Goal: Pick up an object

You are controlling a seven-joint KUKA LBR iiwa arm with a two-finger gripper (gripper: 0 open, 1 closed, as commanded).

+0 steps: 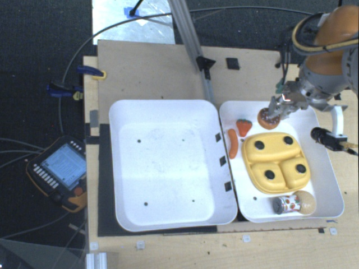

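**Gripper down on the brown disc, nothing lifted yet**

Small brown round thing [268, 119], cookie-ish, sitting at the back of the right bin [331, 178], close to the far wall. Gripper [276, 110] planted right on top of it, arm coming in from the right with that orange band up above. Can't tell how the pincer stands or whether anything is actually clamped, too small and hidden by the wrist from this angle. So: reach looks done, grasp unconfirmed, lift definitely not visible. Disc looks flat on the bin floor as far as can be judged. Most of the job left, really.

Just beside it to the left, a strawberry toy [243, 126], and next to that an orange carrot-looking piece [232, 142] along the bin's left wall. Big yellow moulded tray with black dots [276, 161] taking up the middle. Near the front, a small printed can [284, 205] touching a tan ball [305, 202].

Left bin [162, 161] bare white inside, just a few specks. Both bins on a tan board [146, 72] with black clips between them. Blue clamps [84, 80] on the board's left edge, teach pendant [59, 170] out on the dark floor, cables looping around, slanted metal pole [188, 29] across the back.
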